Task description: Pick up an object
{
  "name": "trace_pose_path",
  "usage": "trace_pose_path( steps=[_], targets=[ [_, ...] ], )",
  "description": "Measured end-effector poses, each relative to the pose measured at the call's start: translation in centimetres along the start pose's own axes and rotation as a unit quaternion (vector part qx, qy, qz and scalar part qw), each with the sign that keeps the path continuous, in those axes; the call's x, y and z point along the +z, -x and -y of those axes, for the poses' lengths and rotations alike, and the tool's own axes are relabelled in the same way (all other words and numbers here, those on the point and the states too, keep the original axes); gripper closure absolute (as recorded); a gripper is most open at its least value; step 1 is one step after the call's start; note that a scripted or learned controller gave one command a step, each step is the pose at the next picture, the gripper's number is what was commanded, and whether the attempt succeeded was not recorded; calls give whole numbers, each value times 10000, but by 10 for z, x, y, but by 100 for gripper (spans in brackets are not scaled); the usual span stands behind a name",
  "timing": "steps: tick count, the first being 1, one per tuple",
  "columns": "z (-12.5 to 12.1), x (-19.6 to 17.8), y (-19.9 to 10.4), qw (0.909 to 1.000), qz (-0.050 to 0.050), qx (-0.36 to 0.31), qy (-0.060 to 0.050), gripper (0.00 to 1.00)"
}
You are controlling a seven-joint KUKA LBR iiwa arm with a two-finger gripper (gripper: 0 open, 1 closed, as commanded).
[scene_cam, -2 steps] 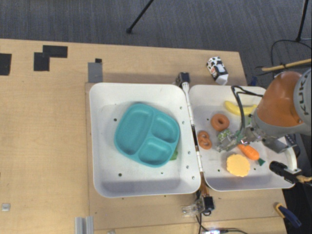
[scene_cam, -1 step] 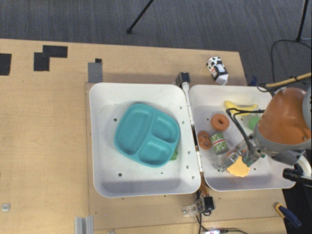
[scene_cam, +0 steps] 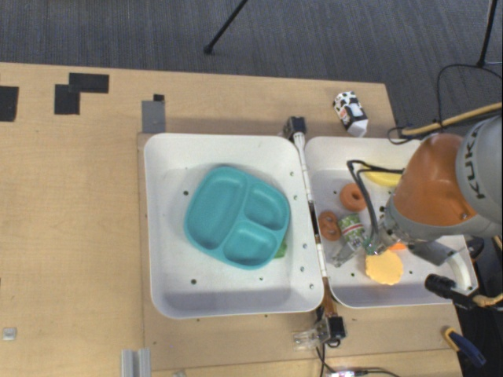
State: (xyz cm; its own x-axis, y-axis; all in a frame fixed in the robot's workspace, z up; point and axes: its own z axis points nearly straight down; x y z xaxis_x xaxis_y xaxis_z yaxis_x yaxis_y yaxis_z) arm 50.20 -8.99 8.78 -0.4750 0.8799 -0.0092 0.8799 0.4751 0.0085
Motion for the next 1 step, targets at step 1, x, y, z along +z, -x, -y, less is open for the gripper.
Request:
trace_pose_path(
  steps=[1],
  targets=[
    [-43,1,40,9995,-17,-309,-2,0]
  ],
)
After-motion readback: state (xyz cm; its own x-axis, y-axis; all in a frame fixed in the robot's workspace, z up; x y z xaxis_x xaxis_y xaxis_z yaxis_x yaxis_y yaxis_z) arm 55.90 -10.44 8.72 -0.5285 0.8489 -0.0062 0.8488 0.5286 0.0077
